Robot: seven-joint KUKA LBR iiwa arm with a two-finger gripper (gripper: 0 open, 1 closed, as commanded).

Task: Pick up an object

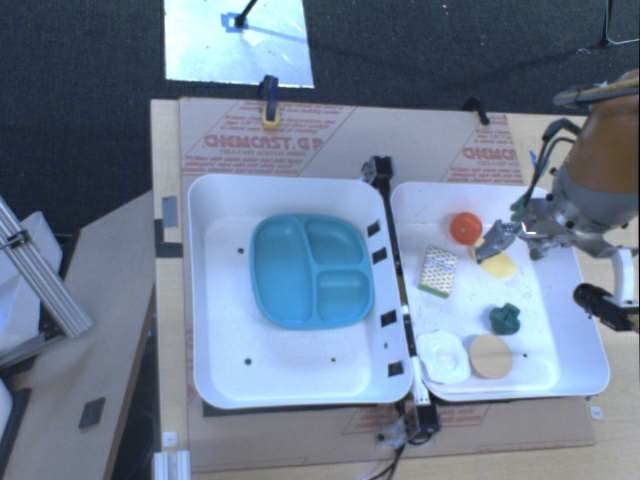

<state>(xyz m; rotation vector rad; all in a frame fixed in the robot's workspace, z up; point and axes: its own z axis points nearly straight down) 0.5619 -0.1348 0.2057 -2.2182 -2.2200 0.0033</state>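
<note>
Bins sat side by side on the surface point(170, 298), the left bin point(215, 368) and the right bin point(575, 368) touching along their shared edge. A blue tray point(310, 271) with three compartments lay near the middle of the left bin.

The right bin held the loose things. An orange ball point(465, 228) lay toward 11 o'clock of the bin's centre. Just beside it, at its 4 o'clock, a yellow piece point(499, 266) rested on the bin floor. A small checked packet point(437, 271) lay at 9 o'clock of the bin's centre, near the dividing edge. A dark green toy point(505, 318) sat toward 5 o'clock of the centre. At 6 o'clock, close to the near wall, a tan disc point(490, 356) lay touching a white cup point(443, 356), which stood at its 9 o'clock.

The arm point(605, 158) reached in from 3 o'clock, its orange band above the grey wrist. The gripper point(497, 242) hung over the right bin, tips between the ball and the yellow piece, just above the latter. Whether its tips were apart or together could not be told at this slant, nor whether they touched the yellow piece.

A yellow clamp point(270, 108) gripped the board at 12 o'clock of the left bin.
</note>
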